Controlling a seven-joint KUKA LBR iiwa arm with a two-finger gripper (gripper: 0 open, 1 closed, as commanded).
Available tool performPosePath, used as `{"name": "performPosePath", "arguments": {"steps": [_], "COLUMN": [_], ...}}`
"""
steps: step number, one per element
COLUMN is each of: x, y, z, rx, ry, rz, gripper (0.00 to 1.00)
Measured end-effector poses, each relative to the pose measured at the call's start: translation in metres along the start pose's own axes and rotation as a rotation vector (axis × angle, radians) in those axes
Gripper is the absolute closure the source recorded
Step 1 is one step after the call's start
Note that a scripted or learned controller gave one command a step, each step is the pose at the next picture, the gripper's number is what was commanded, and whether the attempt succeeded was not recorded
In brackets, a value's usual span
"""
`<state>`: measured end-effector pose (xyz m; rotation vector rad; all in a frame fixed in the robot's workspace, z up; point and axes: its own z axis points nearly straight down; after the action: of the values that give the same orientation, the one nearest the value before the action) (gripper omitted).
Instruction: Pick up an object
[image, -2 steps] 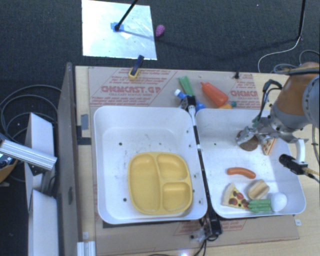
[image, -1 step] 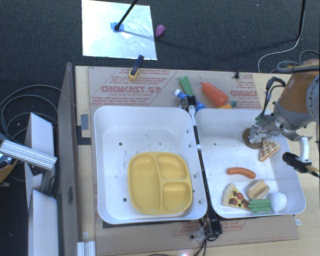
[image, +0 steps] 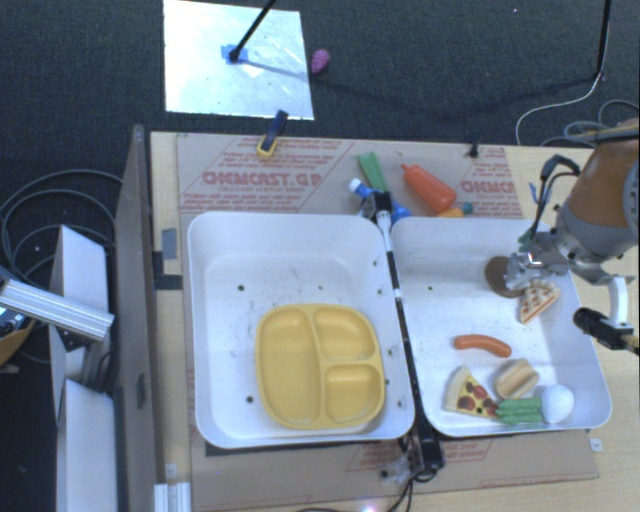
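Observation:
The right bin (image: 440, 250) holds several toy foods. A brown round cookie (image: 496, 275) lies near its far right side, with a waffle wedge (image: 538, 300) just right of it. Nearer the front lie a red sausage (image: 482, 345), a pizza slice (image: 468, 392), a bun (image: 516, 378), a green vegetable (image: 518, 410) and a white egg (image: 557, 402). My gripper (image: 526, 264) sits low over the bin's far right part, between the cookie and the waffle. The arm (image: 600, 195) comes in from the right.
The left bin (image: 230, 260) carries a yellow divided plate (image: 320, 364). Behind the bins lie an orange carrot (image: 430, 188), a green piece (image: 370, 168) and a blue piece (image: 360, 187). A black part (image: 600, 328) overhangs the right bin's right rim.

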<state>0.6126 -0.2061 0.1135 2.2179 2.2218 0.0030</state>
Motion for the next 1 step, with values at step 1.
{"name": "performPosePath", "arguments": {"steps": [1], "x": [-0.0007], "y": [0.0390], "z": [0.0253], "rx": [-0.005], "ry": [-0.002], "rz": [-0.004], "gripper": [1.00]}}
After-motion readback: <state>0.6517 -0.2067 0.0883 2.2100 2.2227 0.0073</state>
